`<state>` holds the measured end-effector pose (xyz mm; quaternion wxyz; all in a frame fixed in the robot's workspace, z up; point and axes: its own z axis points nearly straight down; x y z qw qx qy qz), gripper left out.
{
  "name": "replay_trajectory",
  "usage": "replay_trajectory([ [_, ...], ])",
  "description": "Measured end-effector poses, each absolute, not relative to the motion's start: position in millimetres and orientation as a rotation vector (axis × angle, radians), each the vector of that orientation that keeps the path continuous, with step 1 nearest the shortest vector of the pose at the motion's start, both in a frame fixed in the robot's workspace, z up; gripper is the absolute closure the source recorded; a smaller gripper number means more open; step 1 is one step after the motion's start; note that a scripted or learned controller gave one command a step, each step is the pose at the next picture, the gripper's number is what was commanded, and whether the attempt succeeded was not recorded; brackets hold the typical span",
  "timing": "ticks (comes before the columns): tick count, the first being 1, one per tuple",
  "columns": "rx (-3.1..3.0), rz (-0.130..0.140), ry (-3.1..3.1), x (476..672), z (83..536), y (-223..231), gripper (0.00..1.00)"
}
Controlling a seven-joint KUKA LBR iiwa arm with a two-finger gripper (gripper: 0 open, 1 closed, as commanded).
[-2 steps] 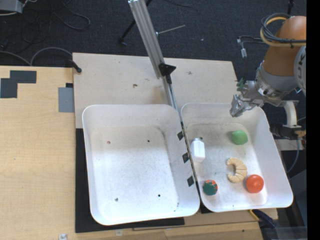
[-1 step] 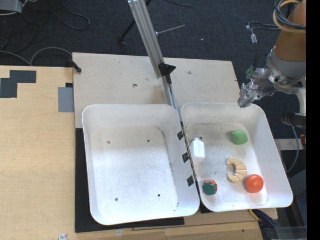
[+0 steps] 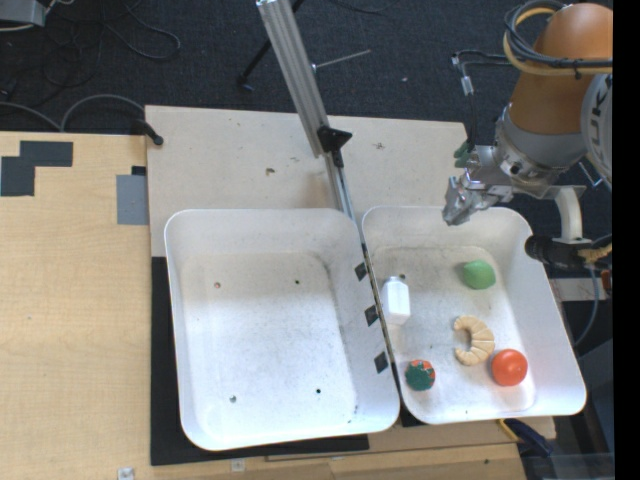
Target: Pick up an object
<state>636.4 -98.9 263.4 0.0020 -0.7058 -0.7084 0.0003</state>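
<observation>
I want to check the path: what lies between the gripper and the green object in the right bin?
Nothing. In the camera view, only bare white floor of the right bin separates the gripper from the green object.

A single fixed camera is looking down at a slant from above the bench (image 3: 240,153), taking in both white bins (image 3: 190,258) at middling range, with the arm (image 3: 560,78) reaching in from the right and dark floor (image 3: 150,38) lying beyond.
</observation>
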Motion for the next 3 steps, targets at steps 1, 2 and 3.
replay_trajectory([
  [1,-2.212,0.001,-2.224,639.0,253.1,-37.5,1.0],
  [2,-2.214,0.003,-2.222,629.2,241.2,9.5,1.0],
  [3,-2.213,0.005,-2.222,629.7,227.3,63.3,1.0],
])
